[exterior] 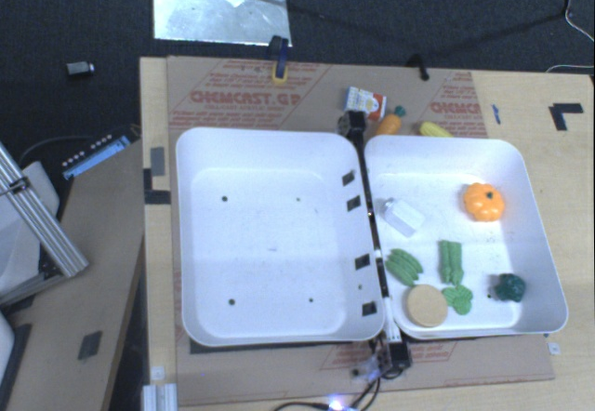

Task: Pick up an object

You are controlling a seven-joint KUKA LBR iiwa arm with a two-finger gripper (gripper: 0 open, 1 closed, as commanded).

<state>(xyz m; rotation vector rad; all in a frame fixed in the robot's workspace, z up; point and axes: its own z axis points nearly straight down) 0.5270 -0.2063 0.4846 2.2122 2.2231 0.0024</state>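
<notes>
- The candidates for picking all lie in the right bin (pixel 535 214): an orange pumpkin (pixel 483 202) near the far right, a pale translucent piece (pixel 401 217) near the divider, and toward the near edge a green pod (pixel 404 266), a green bean bundle (pixel 451 260), a tan disc (pixel 427 305), a leafy green piece (pixel 458 298) and a dark green broccoli (pixel 509 287).
- The task looks to be at its start, with nothing lifted; the gripper's state I cannot tell.
- The next move calls for choosing one target and descending onto it; the pumpkin stands well apart from the others, so it seems the easiest.
- The disc and leafy piece touch and sit close to the near wall, leaving little room.
- The left bin (pixel 200 214) offers open floor.
- Beyond the bins, on the table (pixel 307 93), lie a carrot (pixel 390 124) and a yellow piece (pixel 434 130).
</notes>
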